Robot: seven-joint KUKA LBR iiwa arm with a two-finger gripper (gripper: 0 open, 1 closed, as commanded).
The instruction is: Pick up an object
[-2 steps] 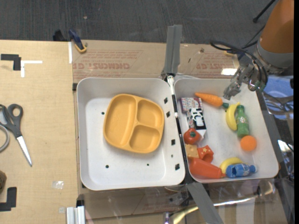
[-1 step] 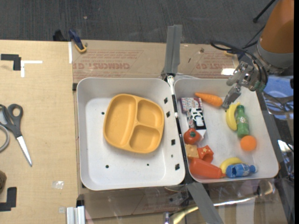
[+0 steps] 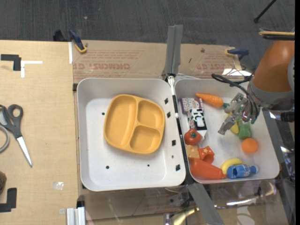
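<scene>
My gripper (image 3: 225,120) hangs over the middle of the right bin (image 3: 267,125), open, with nothing between its fingers. It points down and left from the grey wrist at the bin's right side. Just right of it lie a green piece (image 3: 244,131) and a small yellow piece (image 3: 235,128), partly under the wrist. An orange carrot (image 3: 210,99) lies just above and left of it. An orange ball (image 3: 250,146) sits below and to its right.
The right bin also holds a black-and-white packet (image 3: 195,114), a red tomato (image 3: 192,136), an orange-red block (image 3: 206,152), a red piece (image 3: 205,170), a banana (image 3: 231,162) and a blue bottle (image 3: 242,171). A yellow divided plate (image 3: 134,123) lies in the left bin (image 3: 89,139). Scissors (image 3: 18,130) lie at far left.
</scene>
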